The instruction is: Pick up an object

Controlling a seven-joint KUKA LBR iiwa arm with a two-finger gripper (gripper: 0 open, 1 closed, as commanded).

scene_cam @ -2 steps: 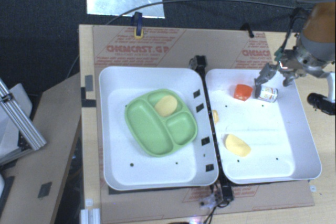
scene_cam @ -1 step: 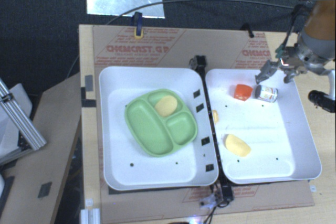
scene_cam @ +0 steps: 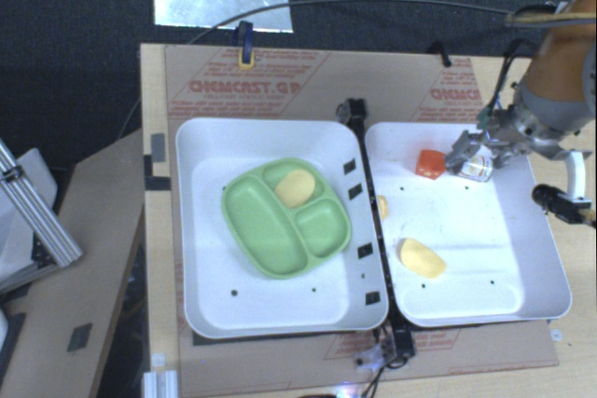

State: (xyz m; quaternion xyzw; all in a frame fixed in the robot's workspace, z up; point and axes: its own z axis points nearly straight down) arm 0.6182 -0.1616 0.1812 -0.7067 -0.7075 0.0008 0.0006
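Note:
An orange-red block lies near the back of the right bin. My gripper hangs just to the right of that block, low over the bin floor. A yellow rounded object rests nearer the front of the same bin, and a small yellow bit sits against its left wall. In the left bin, a green divided plate carries a pale yellow rounded item in its upper compartment.
A black hinge strip runs between the two bins. The brown board under them extends behind, with a blue and yellow clamp at its back edge. A metal rail stands at the left.

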